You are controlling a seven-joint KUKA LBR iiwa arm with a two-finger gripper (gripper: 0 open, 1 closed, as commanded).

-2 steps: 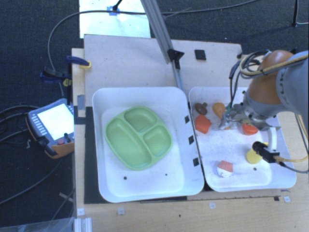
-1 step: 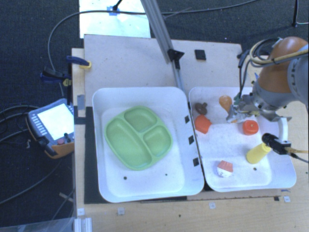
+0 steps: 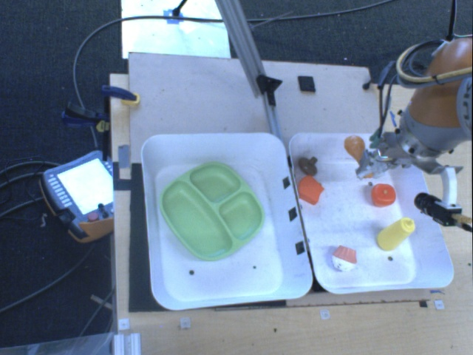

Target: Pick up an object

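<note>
I see the gripper [image 3: 368,167] low over the upper part of the right bin [image 3: 436,268], at the right of the frame; I cannot tell its state. Just beside it at upper left is an orange-brown object [image 3: 354,147], with a red round piece [image 3: 383,194] just below right. Lower in that bin lie a yellow bottle [image 3: 395,234] and a small red-and-white item [image 3: 344,257]; at its left edge sit an orange block [image 3: 310,190] and a brown lump [image 3: 307,165]. The left bin [image 3: 170,287] holds a green divided plate [image 3: 212,210].
</note>
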